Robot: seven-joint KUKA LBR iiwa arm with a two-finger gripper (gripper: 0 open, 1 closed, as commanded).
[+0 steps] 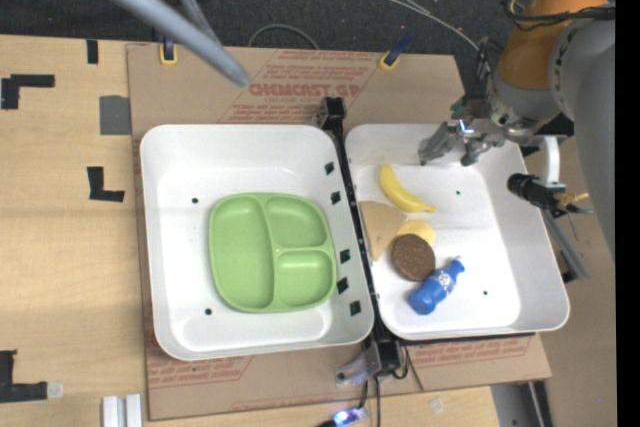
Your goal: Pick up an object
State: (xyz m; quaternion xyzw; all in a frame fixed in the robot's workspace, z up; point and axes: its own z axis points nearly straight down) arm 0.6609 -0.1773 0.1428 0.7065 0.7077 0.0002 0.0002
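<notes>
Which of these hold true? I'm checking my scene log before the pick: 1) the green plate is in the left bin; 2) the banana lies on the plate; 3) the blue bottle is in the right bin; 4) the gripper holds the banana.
1) True: the green plate sits in the left bin.
2) False: the banana lies in the right bin, off the plate.
3) True: the blue bottle lies near that bin's front.
4) False: the gripper hovers apart from the banana, nothing between its fingers.

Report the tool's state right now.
Tool: open, holding nothing, above the right bin's far end, beyond the banana.
</notes>
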